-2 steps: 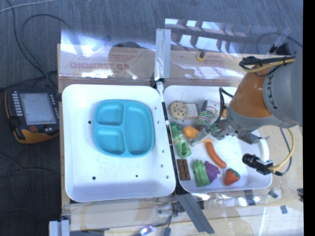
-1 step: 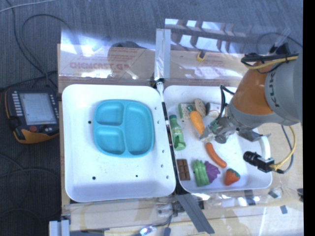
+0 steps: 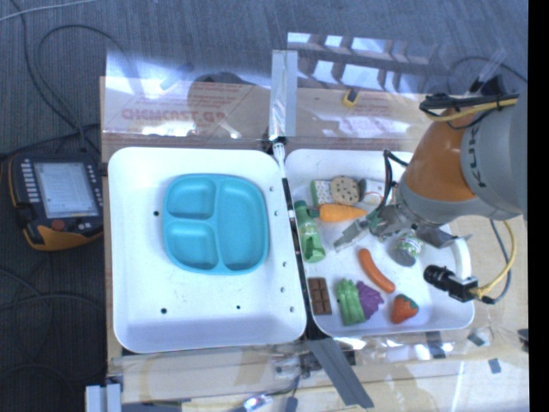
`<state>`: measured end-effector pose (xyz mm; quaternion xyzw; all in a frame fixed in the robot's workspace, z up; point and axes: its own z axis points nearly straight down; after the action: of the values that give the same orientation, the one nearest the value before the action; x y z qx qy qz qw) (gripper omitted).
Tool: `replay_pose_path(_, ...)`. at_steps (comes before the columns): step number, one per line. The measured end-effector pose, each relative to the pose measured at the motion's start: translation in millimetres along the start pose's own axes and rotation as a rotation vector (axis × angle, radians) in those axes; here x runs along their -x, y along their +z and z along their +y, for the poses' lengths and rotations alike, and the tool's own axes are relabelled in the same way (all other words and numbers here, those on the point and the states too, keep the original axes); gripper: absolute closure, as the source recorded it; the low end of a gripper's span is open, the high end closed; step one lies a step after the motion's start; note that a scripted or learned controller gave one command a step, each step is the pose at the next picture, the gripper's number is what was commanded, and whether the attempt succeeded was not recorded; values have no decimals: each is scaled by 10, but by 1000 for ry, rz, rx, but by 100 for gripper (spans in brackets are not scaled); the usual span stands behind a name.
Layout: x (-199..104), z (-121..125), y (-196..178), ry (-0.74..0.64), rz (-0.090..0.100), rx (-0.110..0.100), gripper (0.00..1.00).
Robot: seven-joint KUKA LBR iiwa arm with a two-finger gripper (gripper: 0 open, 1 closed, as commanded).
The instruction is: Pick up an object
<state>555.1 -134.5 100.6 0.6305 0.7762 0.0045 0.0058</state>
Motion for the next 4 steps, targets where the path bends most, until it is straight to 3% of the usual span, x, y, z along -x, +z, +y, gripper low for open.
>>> replay_pose_path(1, -12, 7, -83, -1, 3, 0, 100)
replay_pose_path(2, -13, 6, -82, -1, 3, 0, 0)
replay_pose_path(3, 257, -440, 94, 35, 0, -1, 0)
replay_pose_path(4, 243, -416, -5, 33, 2, 3, 100)
